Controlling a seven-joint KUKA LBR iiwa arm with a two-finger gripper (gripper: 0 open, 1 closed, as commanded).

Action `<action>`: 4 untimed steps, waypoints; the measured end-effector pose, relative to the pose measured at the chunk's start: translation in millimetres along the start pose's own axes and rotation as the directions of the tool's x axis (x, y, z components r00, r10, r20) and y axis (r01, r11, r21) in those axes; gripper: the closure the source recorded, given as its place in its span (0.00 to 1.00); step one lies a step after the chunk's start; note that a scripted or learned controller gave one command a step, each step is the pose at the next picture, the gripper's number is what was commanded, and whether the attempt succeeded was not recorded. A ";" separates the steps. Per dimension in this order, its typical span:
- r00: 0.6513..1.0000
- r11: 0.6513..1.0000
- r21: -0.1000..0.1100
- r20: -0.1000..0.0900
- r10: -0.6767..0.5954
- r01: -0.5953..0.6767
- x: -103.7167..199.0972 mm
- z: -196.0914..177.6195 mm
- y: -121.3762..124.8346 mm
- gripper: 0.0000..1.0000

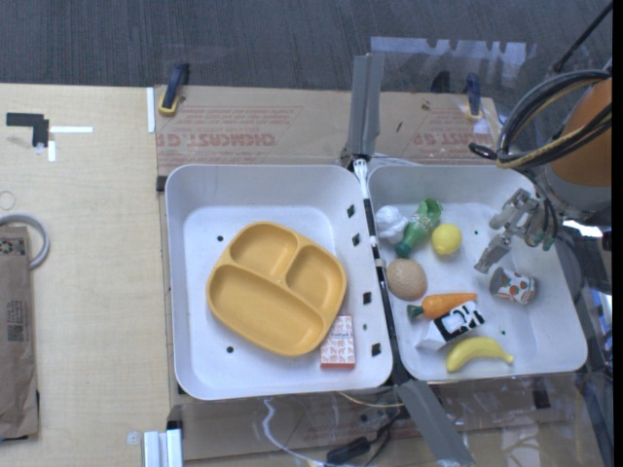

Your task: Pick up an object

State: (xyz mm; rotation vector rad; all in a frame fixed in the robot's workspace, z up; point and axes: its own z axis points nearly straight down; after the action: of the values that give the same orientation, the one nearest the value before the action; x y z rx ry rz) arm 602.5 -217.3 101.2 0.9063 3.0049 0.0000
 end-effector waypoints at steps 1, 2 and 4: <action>0.998 0.998 0.000 0.000 0.055 -0.055 24.9 8.5 -21.8 0.00; 0.995 0.995 0.000 0.002 0.103 -0.103 31.7 -23.7 -27.4 0.00; 0.943 0.943 0.001 -0.001 0.332 -0.332 34.5 8.9 -28.7 0.00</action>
State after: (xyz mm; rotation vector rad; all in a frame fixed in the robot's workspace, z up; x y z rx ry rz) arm 557.9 -222.1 92.1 1.4006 2.8101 -0.0006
